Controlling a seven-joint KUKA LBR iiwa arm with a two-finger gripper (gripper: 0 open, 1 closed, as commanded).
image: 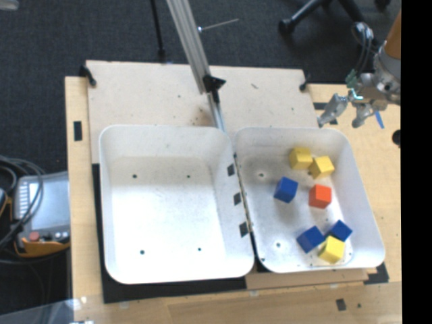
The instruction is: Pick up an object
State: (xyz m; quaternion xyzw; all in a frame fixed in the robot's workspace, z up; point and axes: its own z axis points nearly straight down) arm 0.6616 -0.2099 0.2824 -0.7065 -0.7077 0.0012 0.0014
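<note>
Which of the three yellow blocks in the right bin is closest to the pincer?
The yellow block at the bin's far edge, left of the pair up there. It lies slightly nearer the pincer than its neighbour yellow block; the third sits at the near edge.

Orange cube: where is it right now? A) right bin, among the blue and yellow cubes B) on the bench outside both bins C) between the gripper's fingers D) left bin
A: the orange cube lies on the floor of the right bin, with the gripper up beyond the bin's far rim.

The arm comes in from the right, up high past the far right corner of the right bin [358, 155]. Its gripper [347, 114] points down with both fingers spread apart, holding nothing.
</note>
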